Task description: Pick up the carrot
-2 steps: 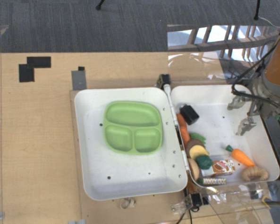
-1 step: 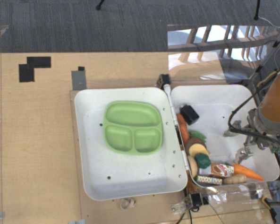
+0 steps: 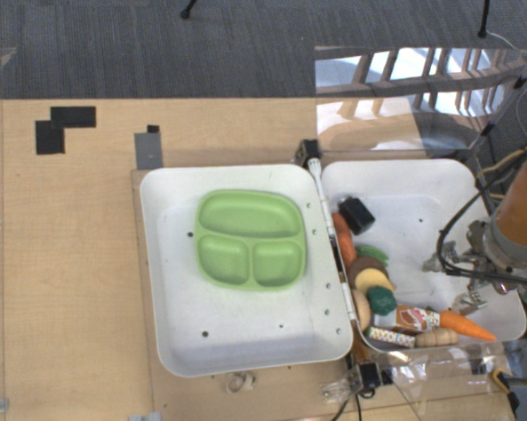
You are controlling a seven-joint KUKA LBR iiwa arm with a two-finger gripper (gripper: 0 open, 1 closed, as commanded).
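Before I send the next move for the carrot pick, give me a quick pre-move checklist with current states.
1. Carrot located: ok, it lies at the front edge of the right bin, tip pointing right.
2. Carrot free of clutter: not ok, its left end sits against a wooden piece and the toy pile.
3. Gripper over the right bin: ok, just above and behind the carrot.
4. Carrot held: not ok, it lies on the bin floor.
5. Fingers open enough: cannot tell.
6. Left bin irrelevant to the path: ok, it holds just the green divided plate.
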